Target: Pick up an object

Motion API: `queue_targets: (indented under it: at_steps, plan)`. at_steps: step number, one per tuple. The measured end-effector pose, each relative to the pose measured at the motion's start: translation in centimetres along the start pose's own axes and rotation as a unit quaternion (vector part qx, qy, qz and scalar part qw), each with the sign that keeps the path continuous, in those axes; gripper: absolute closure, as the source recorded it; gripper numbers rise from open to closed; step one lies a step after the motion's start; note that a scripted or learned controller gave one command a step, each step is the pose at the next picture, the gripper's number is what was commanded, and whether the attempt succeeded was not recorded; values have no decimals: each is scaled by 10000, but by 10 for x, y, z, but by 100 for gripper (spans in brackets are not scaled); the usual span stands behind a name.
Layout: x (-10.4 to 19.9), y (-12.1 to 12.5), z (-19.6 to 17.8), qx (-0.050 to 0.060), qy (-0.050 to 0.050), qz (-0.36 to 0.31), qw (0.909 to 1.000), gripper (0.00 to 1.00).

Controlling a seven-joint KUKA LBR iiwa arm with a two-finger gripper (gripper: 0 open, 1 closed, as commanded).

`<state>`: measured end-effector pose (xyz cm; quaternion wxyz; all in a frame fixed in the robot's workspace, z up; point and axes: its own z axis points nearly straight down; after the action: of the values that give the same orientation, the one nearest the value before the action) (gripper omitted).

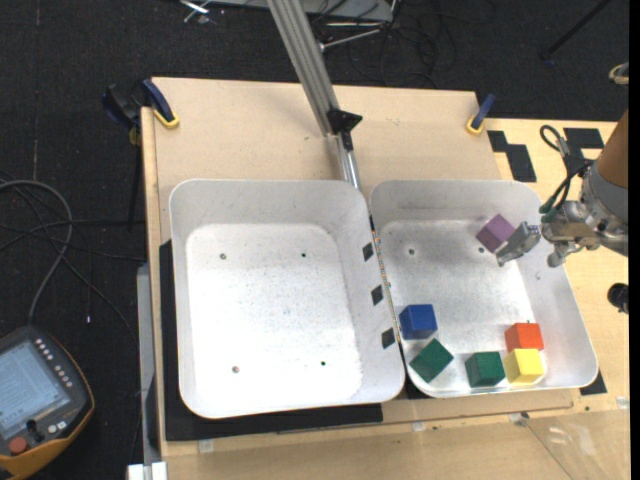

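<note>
- The gripper (535, 245) hangs over the upper right part of the right bin (455, 203), reaching in from the right on the grey arm (612, 183).
- Its two fingers stand apart, one at the left near the purple block and one at the right by the bin's right wall; nothing is seen between them, so the gripper holds nothing.
- The purple block (494, 233) lies just to the left of the left finger (512, 243), so close that it looks to touch it; whether it truly touches cannot be told.
- The orange block (524, 336) lies below the gripper, toward the bin's near right corner, with the yellow block (525, 365) touching it on its near side.
- A green block (485, 369) sits just left of the yellow one, along the near wall.
- A second, darker green block (432, 360) lies further left and below the gripper, tilted on the floor of the bin.
- The blue block (418, 319) lies well to the lower left of the gripper, near the wall between the bins and just above the dark green block.
- The left bin (200, 208) lies well apart from the gripper, far to its left.
- Both bins rest on the wooden bench (250, 128).
</note>
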<state>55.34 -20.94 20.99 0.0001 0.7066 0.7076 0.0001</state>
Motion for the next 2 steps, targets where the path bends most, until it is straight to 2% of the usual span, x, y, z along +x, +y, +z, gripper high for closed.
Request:
queue_targets:
  at_steps: [1, 2]
  plan:
    - [10, -6, -51, -33, -13, -15, 10000, 0]
    - [-15, 45, 68, 22, -1, -8, 10000, 0]
